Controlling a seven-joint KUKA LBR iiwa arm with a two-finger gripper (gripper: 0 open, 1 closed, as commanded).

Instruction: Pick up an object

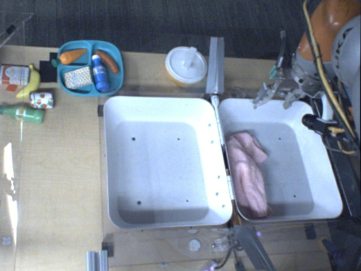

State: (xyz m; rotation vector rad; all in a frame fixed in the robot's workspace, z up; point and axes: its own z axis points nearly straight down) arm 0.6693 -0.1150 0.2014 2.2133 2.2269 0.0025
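A crumpled pink cloth (248, 174) lies in the right bin (316, 208), against its left wall. My gripper (276, 99) hangs over the far edge of that bin, up and to the right of the cloth and well apart from it. Its two fingers are spread open with nothing between them. The grey arm with its orange band (333, 16) comes in from the upper right.
The left bin (163, 208) sits beside the right one, with a metal divider post (214, 66) at the back between them. Behind them stand a white-lidded yellow cup (186, 65) and a blue tray (90, 66) of toy food. Small items lie at far left.
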